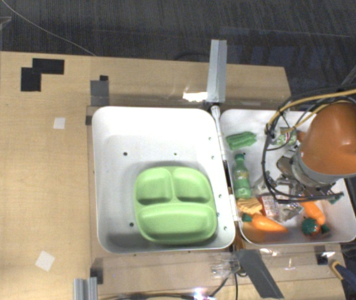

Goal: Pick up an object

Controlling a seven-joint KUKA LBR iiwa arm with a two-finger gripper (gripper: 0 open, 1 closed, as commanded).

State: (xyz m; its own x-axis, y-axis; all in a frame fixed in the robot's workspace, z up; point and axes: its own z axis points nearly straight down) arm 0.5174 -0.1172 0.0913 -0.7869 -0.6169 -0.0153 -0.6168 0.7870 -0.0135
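Observation:
The right bin (253, 122) holds several toy foods: a green pod-shaped piece (241, 140) near the back, a green bottle (241, 176) along the left wall, an orange carrot (264, 224) at the front, and a small orange and green piece (314, 220) at the front right. My arm's orange band (334, 140) hangs over the middle of this bin, and the gripper (288, 202) reaches down among the items near the front, just above a reddish packet (271, 206). The wrist and cables hide its tips.
The left bin (112, 167) holds a green divided tray (175, 204) toward its front. A grey metal post (216, 74) stands behind the divider between the bins. Tan bench surface spreads to the left. Cables loop around the wrist.

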